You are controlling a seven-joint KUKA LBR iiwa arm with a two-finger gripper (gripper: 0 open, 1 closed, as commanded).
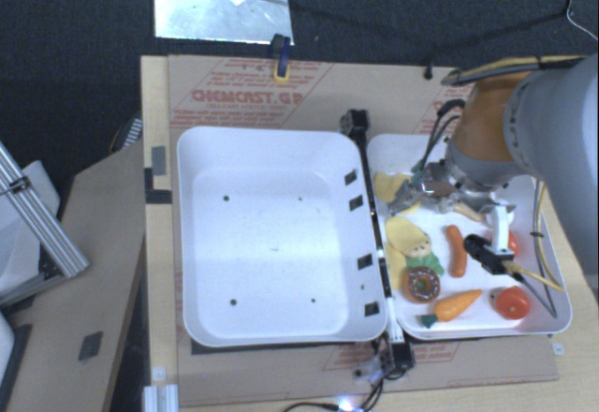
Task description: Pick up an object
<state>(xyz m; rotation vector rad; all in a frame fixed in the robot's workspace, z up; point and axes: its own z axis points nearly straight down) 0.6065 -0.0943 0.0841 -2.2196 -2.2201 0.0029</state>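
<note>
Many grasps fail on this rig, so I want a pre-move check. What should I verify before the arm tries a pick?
1. Placement: gripper over the right bin, ok.
2. Nothing already held: cannot tell.
3. Object within easy reach: ok, the yellow piece lies right beside the gripper.
4. Room around that piece: not ok, it sits close to the bin's left wall.
5. Easier spare targets: ok, carrot and tomato lie apart on the bin floor.

The gripper (409, 198) hangs over the right bin's (468, 330) back half. A donut (422, 284), carrot (454, 304) and tomato (511, 302) sit along that bin's front.
</note>
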